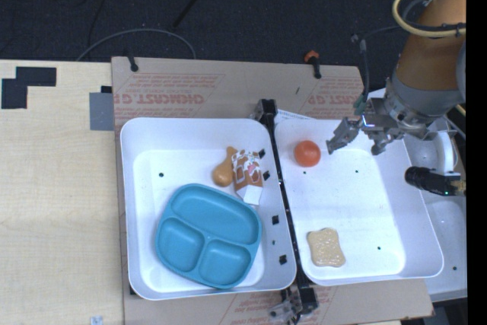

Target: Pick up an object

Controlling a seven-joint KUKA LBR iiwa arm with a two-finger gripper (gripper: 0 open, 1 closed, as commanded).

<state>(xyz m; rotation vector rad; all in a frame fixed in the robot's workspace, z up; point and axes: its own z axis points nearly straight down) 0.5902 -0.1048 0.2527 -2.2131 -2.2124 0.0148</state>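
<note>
**Arm poised over the right bin, nothing in its grasp**

The grey arm's two-finger gripper [364,135] hangs above the upper part of the right-hand shallow white plastic bin [422,259] — its fingers spread apart and released, with nothing between them. That placement suits a reach for the small round orange-red ball [307,153], which sits just beside the gripper at about nine o'clock from it, near the bin's upper-left corner. The other candidate in this bin, a flat tan cracker-like piece [326,247], lies well apart at roughly six o'clock of the ball, close to the near wall.

The left-hand white bin [137,164] holds a blue three-compartment plastic tray [207,234] tilted across its floor; at about one o'clock of the tray sit an orange-brown pear-shaped toy [223,171] and a small patterned red-and-white carton [247,168], touching each other — crowded against the divider, so probably awkward to grasp.

Judging from the open fingers, the pick is not yet made; the ball looks the likeliest target.
</note>
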